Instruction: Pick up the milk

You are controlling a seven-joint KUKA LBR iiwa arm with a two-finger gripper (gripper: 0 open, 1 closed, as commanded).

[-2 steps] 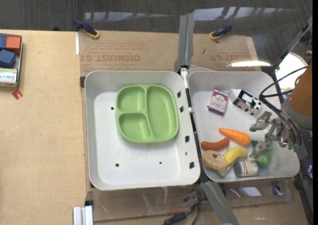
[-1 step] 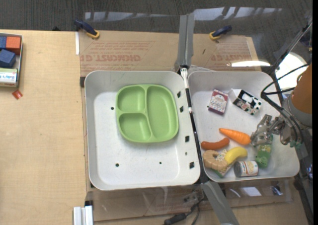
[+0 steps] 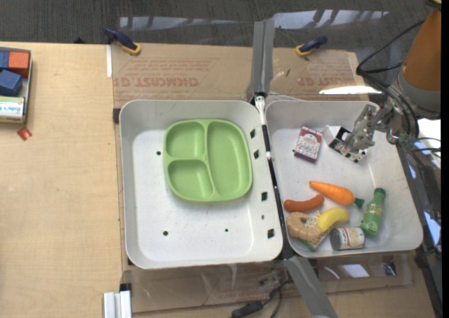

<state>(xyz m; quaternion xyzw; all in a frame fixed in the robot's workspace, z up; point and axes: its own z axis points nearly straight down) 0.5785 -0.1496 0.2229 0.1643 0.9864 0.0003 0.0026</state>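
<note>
Plate (image 3: 208, 160): light green. Bins (image 3: 140, 190): white. Carrot (image 3: 332, 192): orange. Banana (image 3: 332, 219): yellow. Bottle (image 3: 373, 213): green. Milk carton (image 3: 308, 144): white and maroon.

We see the grey robot arm (image 3: 414, 99) at the right of the camera view, with a broad orange band (image 3: 426, 57) of smooth, rounded casing above its wrist. Below the band sits a pale grey, ring-like wrist section. From it extends the two-finger metal gripper (image 3: 360, 142), a slim assembly of silvery, shiny parts with darker joints and small black-and-white details near its tip. We make out thin black cables (image 3: 382, 53) looping beside the orange casing, and a further dark cable running along the wrist. Any screws or markings on the body are too small to read.
</note>
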